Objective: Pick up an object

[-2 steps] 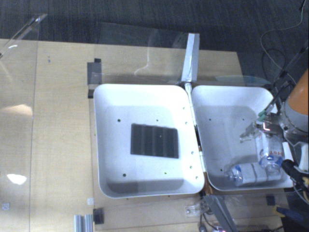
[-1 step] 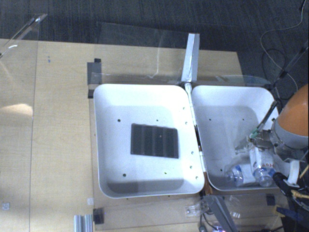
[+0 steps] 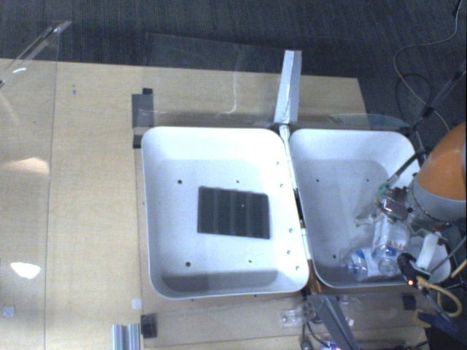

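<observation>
- Bench [image 3: 73, 217] was light wood, with a clear panel over its left part catching pale glare spots.
- Floor behind the bench was dark grey carpet [image 3: 182, 13]; a loose cable [image 3: 423, 71] looped across it at upper right.
- Two shallow white bins sat side by side, touching along a shared edge; a grey upright bar [image 3: 289, 86] rose from the back of that seam.
- Left bin [image 3: 168, 195] held a dark ribbed rectangular pad [image 3: 233, 212], lying flat near the middle of its floor.
- Small black brackets [image 3: 143, 108] sat at the left bin's back-left corner, another near its front-left.
- Right bin [image 3: 328, 166] held a clear crumpled plastic bottle [image 3: 376, 257] with blue on it, lying in the front-right corner close to the wall.
- Arm reached in from the right; the orange band [image 3: 446, 170] was above the wrist, over the right bin's right side.
- Gripper [image 3: 390, 221] was low in the right bin, right above or against the bottle; contact was unclear.
- Tool state: could not tell, the tip merged with the clear plastic.
- Cables and metal hardware [image 3: 328, 323] cluttered the front edge below the right bin.
</observation>
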`<state>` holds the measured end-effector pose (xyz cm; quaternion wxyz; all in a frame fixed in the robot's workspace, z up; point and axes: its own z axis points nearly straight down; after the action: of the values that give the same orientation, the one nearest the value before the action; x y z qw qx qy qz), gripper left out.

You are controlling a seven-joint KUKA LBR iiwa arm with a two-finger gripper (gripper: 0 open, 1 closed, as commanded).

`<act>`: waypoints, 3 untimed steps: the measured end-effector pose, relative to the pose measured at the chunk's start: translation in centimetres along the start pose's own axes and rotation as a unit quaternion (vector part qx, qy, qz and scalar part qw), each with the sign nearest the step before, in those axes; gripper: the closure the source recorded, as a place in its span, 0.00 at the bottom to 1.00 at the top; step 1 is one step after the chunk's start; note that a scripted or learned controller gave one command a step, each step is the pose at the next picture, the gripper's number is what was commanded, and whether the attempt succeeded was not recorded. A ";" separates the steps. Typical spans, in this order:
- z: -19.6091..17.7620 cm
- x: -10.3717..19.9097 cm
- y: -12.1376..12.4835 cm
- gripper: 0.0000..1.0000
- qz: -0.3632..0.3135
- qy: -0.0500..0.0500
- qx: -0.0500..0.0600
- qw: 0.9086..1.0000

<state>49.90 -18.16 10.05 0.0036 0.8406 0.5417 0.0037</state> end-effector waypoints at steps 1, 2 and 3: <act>0.8 1.7 2.1 0.00 -0.127 0.001 -0.005 0.992; 1.3 1.4 6.5 0.00 -0.137 0.000 -0.001 0.991; 0.2 1.6 6.6 1.00 -0.140 0.000 -0.003 0.990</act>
<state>56.55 -19.43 9.92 0.0063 0.7563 0.6541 0.0048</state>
